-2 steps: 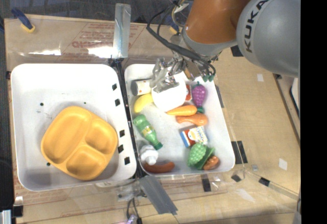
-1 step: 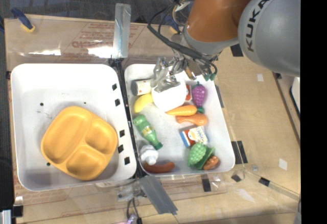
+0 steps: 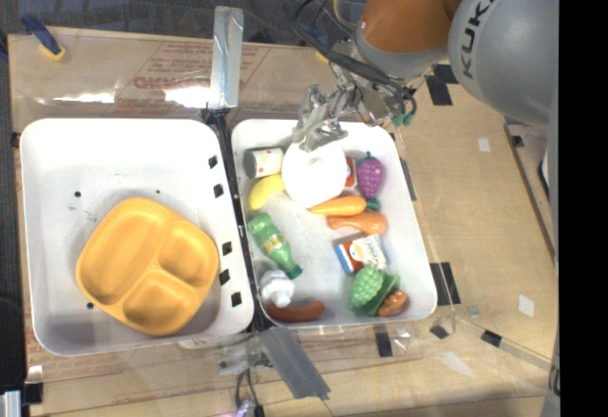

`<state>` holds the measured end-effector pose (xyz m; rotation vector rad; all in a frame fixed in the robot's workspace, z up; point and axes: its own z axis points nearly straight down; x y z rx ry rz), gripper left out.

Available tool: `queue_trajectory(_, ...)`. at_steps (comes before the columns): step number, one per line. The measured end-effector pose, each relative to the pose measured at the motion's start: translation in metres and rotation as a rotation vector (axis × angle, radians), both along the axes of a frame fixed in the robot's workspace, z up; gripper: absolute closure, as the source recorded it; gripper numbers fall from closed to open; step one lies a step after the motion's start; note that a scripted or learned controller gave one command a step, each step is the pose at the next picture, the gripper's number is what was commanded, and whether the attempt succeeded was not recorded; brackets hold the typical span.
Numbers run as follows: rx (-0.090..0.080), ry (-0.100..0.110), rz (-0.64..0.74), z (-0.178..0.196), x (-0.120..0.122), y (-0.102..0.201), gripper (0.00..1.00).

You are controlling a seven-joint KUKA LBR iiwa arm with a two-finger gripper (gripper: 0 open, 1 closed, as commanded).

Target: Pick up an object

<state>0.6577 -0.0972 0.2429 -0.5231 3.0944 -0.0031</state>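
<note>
Yellow tray [image 3: 147, 264] in left bin [image 3: 38, 216]

I see the bench evenly and fairly brightly lit from above, with only soft shadows inside the white bins [image 3: 38, 216]. The yellow tray [image 3: 147, 263] casts a faint one below itself. Clear film on the cardboard [image 3: 142, 73] behind throws pale glare. Focus is slightly soft overall, and the small toys look grainy.
</note>
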Motion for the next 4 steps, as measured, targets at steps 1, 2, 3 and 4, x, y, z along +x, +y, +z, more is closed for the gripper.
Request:
queue_trajectory(1, 0.002, 0.006, 0.256, -0.055, -0.096, -0.035, 1.0)
queue_trajectory(2, -0.002, -0.004, 0.275, 0.023, -0.039, -0.046, 1.0)
queue_trajectory(3, 0.001, 0.002, 0.437, -0.006, -0.011, -0.096, 1.0)
queue_trajectory(4, 0.004, 0.008, 0.667, -0.101, -0.055, -0.112, 1.0)
